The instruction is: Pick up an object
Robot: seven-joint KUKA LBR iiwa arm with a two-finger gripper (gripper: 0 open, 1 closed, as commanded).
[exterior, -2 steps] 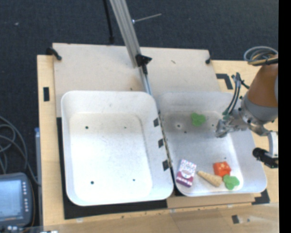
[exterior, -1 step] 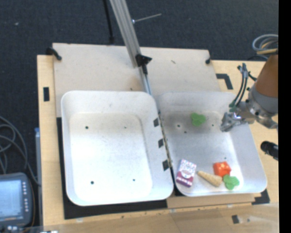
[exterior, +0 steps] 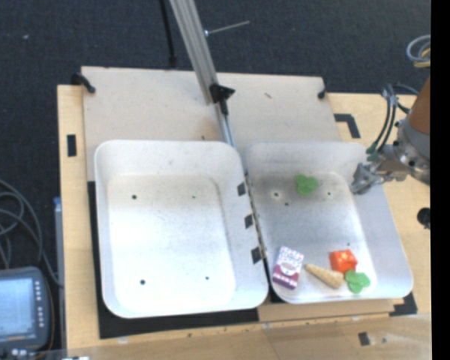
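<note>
Wide tabletop (exterior: 165, 96) carrying two shallow white bins side by side: left bin (exterior: 172, 223) bare of objects, right bin (exterior: 322, 223) holding everything worth grabbing. Best handled by choosing one isolated target before descending, since the cluster along the right bin's near edge looks crowded. There, from left to right: a small purple-and-white carton (exterior: 287, 267), a tan cone-shaped piece (exterior: 325, 276), an orange-red block (exterior: 343, 260), and a green lump (exterior: 358, 280) just beside the block. Cone, block and lump close together, perhaps touching; likely to jostle one another under a descending claw.

Easier prospect, probably: the lone green piece (exterior: 307, 184) toward the far side of the right bin, well apart from the rest. Worth centring squarely above it, coming straight down, and closing only once low enough to straddle it.

Claw (exterior: 364, 177) poised over the right bin's right-hand rim, nothing seen between its tips; impossible to tell whether released or clenched at this size. Lone green piece lying to the claw's left in the view, near but not beneath it; the near-edge cluster farther off, toward the viewer.
</note>
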